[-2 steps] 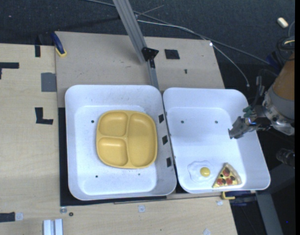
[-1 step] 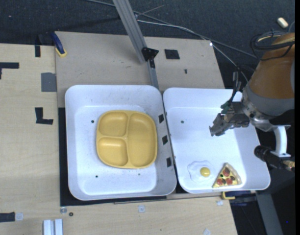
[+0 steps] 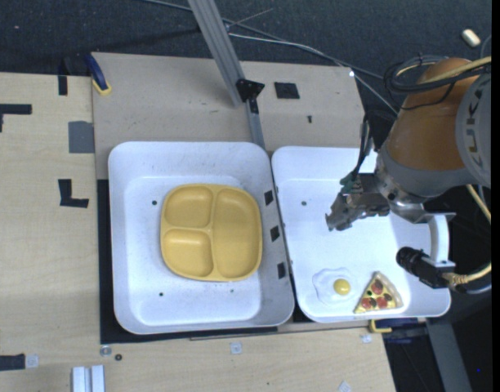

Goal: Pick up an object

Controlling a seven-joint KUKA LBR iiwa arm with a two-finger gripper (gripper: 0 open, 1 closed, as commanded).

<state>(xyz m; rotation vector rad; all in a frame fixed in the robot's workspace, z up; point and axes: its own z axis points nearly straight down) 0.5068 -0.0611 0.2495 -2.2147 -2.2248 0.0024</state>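
Observation:
A toy fried egg [image 3: 335, 285] lies near the front of the right bin [image 3: 307, 178]. Beside it on the right rests a toy pizza slice [image 3: 378, 294]. My gripper [image 3: 342, 217] hangs over the middle of the right bin, behind the egg and the slice and apart from both. Nothing shows between its tips. The grey arm with its orange band reaches in from the right.
A yellow divided plate [image 3: 211, 232] sits in the middle of the left bin [image 3: 136, 170]. A slanted metal pole [image 3: 221, 39] rises behind the bins. A black part of the arm [image 3: 417, 265] juts over the right bin's right side.

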